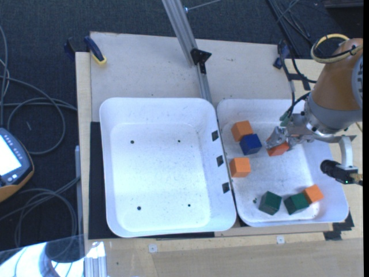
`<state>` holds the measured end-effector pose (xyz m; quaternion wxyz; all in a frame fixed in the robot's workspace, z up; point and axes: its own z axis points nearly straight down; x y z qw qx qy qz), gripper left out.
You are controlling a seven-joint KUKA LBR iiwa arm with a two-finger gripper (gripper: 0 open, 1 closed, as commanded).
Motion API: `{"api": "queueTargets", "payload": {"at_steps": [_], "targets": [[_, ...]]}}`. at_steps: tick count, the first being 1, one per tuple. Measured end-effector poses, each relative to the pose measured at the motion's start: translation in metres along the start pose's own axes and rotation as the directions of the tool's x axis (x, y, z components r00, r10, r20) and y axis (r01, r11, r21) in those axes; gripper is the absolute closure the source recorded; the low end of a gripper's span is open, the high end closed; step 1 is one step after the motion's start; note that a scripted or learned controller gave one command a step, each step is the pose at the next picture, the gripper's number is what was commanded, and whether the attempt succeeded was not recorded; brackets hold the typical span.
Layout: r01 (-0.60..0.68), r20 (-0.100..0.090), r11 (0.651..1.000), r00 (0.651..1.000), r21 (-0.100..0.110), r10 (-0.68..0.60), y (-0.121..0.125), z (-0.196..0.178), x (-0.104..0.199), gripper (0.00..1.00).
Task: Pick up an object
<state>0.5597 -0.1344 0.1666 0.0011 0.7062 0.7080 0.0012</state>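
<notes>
the fingers (pixel 277 141) sit closed around a small orange-red block (pixel 279 149), raised in the right bin (pixel 328 212).

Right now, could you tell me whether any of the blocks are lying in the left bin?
No, the blue block, orange blocks and green blocks all lie in the right bin.

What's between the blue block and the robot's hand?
In the camera view, just bare white floor of the right bin separates the blue block from the hand, which sits over a small orange-red piece.
</notes>
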Motion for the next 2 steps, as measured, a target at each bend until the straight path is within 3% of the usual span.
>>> {"api": "queueTargets", "payload": {"at_steps": [1,2], "targets": [[0.007,-0.004,1.0,1.0,0.0,-0.007,0.026,-0.034,0.106,1.0],[0.007,-0.004,1.0,1.0,0.003,-0.007,0.026,-0.039,0.196,1.0]]}}
